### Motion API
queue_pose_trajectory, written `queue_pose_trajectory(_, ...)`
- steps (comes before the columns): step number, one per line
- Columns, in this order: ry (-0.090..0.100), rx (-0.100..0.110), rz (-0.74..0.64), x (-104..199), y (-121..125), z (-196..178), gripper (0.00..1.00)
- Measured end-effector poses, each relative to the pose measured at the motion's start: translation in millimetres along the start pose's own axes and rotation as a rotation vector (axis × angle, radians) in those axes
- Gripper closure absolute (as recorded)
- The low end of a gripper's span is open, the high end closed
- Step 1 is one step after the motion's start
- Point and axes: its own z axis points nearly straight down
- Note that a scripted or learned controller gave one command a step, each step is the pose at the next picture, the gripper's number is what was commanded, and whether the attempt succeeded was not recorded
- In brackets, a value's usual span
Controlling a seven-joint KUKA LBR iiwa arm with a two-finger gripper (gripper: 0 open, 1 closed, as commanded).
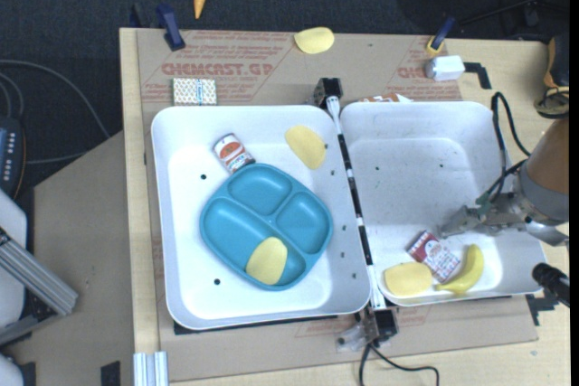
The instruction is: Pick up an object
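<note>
The right bin holds three things in its near corner: a yellow banana, a red and white packet and a flat pale yellow piece. My gripper reaches in from the right and hangs low, just above and behind the packet and the banana; nothing shows in its grasp. In the left bin lies a blue divided plate with a yellow piece in its near compartment. A small red and white can and another yellow piece lie behind the plate.
On the bench behind the bins are a yellow lump, a patterned packet, a blue clip and a white block. A small carrot lies on the floor beyond. A black cable runs along the right bin's far right side.
</note>
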Motion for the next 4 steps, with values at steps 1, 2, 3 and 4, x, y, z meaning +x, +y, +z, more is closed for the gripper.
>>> queue_pose_trajectory(1,0.007,0.001,-0.005,-5,64,0,0.0)
queue_pose_trajectory(2,0.0,0.002,0.001,0,-17,0,0.0)
queue_pose_trajectory(3,0.006,0.002,-0.004,-5,32,0,0.0)
queue_pose_trajectory(4,0.007,0.005,-0.002,-8,-17,1,0.0)
